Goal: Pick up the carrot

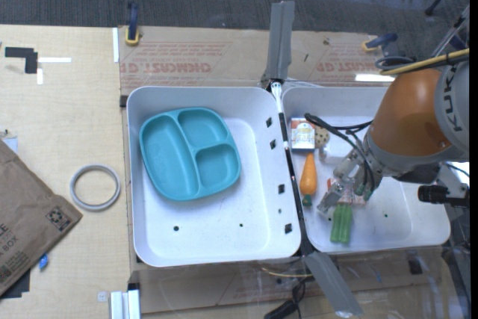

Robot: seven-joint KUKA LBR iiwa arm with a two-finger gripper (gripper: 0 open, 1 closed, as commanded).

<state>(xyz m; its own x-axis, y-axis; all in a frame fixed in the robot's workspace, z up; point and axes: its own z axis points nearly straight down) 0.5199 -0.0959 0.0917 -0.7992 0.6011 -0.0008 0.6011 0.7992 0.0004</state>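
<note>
My jaws [334, 199] hang at the carrot's [308, 174] four o'clock
Carrot: small, orange, upright, unobstructed; whether my jaws are apart, I cannot tell

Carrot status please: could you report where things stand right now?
Pincer low in right bin, beside carrot. Carrot lying loose near divider. Green item under pincer.

Your arm [418, 123] reaching in from the right, orange band up top, wrist bent down-left, gripper [336, 198] low, tips pointing down-left
</note>
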